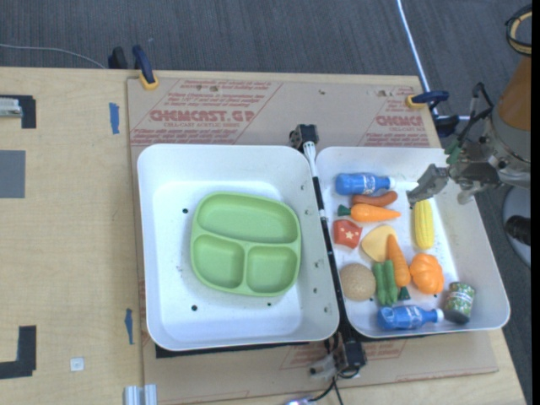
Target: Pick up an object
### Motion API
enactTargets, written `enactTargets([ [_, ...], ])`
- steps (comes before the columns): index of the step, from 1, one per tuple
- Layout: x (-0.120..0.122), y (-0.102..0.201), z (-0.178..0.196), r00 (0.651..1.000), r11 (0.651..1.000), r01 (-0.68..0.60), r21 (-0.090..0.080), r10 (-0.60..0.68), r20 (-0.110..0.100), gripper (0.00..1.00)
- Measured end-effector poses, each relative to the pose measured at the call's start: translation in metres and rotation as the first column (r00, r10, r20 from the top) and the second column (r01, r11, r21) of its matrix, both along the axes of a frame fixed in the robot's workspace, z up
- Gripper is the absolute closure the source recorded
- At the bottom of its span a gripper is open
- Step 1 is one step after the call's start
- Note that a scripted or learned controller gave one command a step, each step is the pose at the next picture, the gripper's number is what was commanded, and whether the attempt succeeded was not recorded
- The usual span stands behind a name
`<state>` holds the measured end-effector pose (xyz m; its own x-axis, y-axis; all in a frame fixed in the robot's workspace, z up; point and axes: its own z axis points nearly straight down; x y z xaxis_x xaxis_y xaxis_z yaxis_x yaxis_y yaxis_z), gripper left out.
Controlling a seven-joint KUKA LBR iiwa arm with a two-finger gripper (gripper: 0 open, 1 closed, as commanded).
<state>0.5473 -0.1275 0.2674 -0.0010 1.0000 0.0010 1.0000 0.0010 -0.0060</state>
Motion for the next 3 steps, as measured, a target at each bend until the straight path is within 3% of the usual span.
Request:
enactTargets([
  [1, -0.020, -0.015, -0.148, 1.000, 1.000, 0.001, 0.000, -0.001, 0.001, 0.00],
  [2, -0.048, -0.011, -0.179, 1.000, 1.000, 0.000, -0.001, 0.000, 0.022, 0.00],
  [3, -0.047, -0.013, -0.170, 1.000, 1.000, 0.002, -0.007, -0.001, 0.025, 1.00],
])
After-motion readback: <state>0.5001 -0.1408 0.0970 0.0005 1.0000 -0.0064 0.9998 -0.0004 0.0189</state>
